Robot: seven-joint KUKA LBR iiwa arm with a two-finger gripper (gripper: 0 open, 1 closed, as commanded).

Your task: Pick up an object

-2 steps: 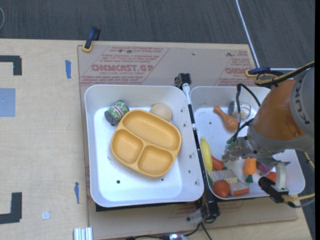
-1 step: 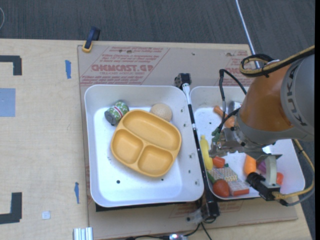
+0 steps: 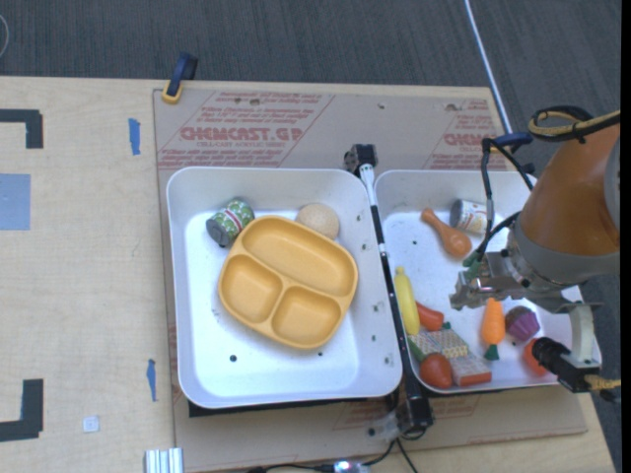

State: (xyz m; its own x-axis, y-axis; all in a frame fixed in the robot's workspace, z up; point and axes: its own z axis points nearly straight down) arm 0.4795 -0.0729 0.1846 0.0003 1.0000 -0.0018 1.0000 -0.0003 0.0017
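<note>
Right bin, near edge: the right bin (image 3: pixel 434 187) holds a red tomato-like piece (image 3: pixel 437 370) at 6 o'clock, with a pale waffle-patterned block (image 3: pixel 441 343) just behind it and a red-orange piece (image 3: pixel 535 355) at 5 o'clock, partly hidden by the arm.
Right bin, middle: an orange carrot (image 3: pixel 492 320) lies next to a purple round toy (image 3: pixel 522 322); a yellow banana (image 3: pixel 405 302) runs along the wall at 9 o'clock, a small red piece (image 3: pixel 430 315) beside it.
Tool: the tool (image 3: pixel 485 286) hangs over the middle of the right bin, just above the carrot; whether its fingers are open or closed cannot be told, and nothing is seen between them.
Arm: the grey arm with its orange band (image 3: pixel 582 195) enters from 3 o'clock and covers that side of the right bin.
Right bin, far part: an orange drumstick shape (image 3: pixel 447 232) and a small jar (image 3: pixel 469 214) lie at 12 o'clock.
Left bin: the left bin (image 3: pixel 197 363) holds a yellow three-part tray (image 3: pixel 287 281) at its centre, with a green can (image 3: pixel 230 221) at 11 o'clock and a beige ball (image 3: pixel 318 220) at 12 o'clock, both touching the tray's rim.
Bench: both bins sit on a printed cardboard sheet (image 3: pixel 246 131) on the wooden bench (image 3: pixel 79 264).
</note>
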